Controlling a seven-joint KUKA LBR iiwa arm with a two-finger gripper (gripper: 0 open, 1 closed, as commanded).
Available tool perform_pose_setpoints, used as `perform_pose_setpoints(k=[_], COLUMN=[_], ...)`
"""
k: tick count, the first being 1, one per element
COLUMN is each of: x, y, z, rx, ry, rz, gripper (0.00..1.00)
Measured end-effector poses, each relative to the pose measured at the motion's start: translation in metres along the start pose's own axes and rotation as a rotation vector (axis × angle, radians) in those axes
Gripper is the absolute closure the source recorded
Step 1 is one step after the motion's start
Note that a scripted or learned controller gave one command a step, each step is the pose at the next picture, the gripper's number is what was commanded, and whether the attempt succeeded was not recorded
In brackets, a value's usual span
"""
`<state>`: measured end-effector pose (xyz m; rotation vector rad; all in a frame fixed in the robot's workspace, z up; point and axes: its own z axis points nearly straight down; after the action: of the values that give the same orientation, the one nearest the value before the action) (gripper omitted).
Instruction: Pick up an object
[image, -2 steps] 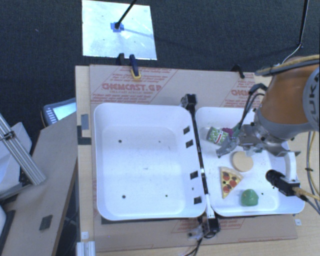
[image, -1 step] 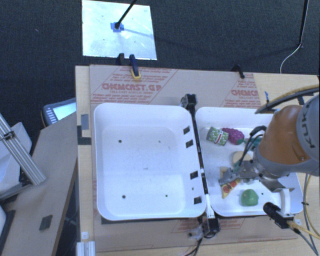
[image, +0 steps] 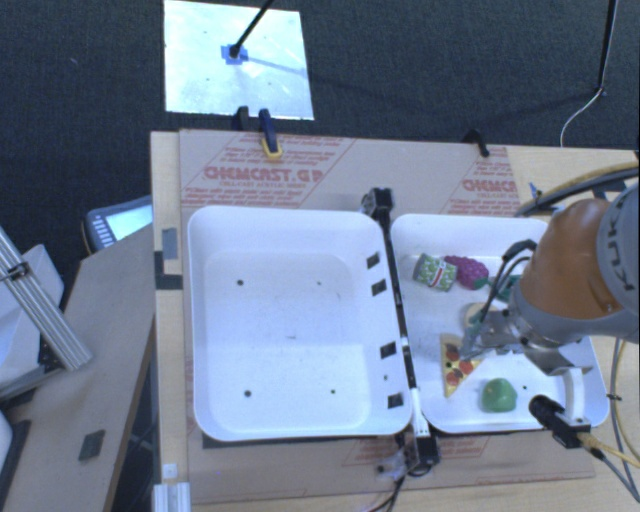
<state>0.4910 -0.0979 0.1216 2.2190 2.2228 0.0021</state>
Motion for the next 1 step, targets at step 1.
perform_pose_setpoints(k=[1], x=[0.0632], y=[0.0094], z=[-0.1488], rx=[-0.015], ry=[0.001], rz=[-0.010], gripper=[1.00])
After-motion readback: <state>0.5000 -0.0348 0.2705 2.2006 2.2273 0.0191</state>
